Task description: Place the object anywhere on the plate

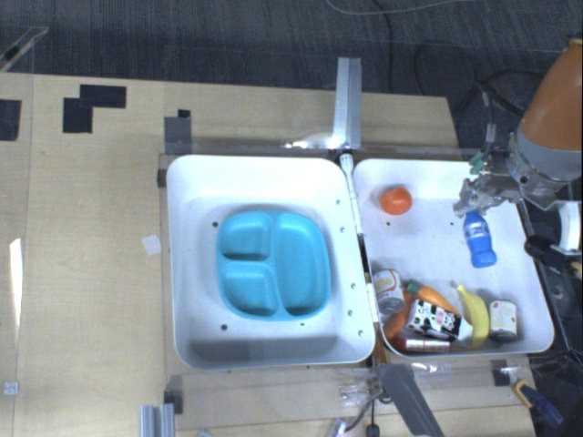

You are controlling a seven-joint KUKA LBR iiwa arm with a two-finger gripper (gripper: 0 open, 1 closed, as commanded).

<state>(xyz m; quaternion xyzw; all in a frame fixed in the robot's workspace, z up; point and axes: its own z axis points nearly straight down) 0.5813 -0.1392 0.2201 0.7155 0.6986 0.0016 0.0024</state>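
Observation:
A blue divided plate [273, 262] lies in the middle of the left white bin [189, 244]. My gripper [474, 198] hangs over the upper right part of the right bin [428, 244], at the end of the grey arm with its orange band. A small blue bottle [480, 244] with a pale cap lies just below the gripper, its cap end touching or nearly touching the gripper's tip. I cannot tell whether the bottle is gripped.
An orange round object [395, 200] sits at the right bin's upper left. Along its front edge lie a can [387, 287], a carrot [435, 296], a black-and-white box [430, 320], a banana [474, 312] and a small jar [503, 320].

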